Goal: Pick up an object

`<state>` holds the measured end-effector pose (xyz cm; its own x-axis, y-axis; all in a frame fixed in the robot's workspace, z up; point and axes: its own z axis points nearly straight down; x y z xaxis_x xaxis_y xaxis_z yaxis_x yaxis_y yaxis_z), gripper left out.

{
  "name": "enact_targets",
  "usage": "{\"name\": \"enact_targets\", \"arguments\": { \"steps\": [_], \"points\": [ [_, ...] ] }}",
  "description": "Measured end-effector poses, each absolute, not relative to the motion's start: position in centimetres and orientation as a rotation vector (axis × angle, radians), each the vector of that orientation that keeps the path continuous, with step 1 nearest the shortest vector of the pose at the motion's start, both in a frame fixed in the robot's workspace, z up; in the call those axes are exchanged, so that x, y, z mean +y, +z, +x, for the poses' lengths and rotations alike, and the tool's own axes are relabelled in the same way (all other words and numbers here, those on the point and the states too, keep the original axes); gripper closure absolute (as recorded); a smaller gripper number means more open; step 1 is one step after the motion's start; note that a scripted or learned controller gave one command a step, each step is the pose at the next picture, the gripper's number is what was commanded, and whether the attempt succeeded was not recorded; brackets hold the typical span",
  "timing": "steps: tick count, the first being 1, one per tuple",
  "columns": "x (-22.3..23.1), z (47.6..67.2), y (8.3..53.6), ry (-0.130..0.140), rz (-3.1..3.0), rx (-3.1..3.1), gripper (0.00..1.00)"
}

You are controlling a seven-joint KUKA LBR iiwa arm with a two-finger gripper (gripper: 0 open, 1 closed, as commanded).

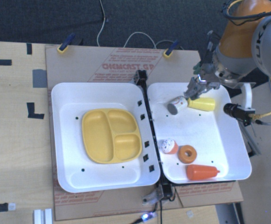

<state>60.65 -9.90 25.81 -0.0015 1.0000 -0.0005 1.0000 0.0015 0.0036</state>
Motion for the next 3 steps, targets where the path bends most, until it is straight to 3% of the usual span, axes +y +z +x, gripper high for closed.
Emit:
{"name": "enact_targets", "arguments": {
  "steps": [3],
  "points": [
    [4.7, 52.4, 21.6, -0.005, 2.219, 2.230, 1.00]
  ]
}}
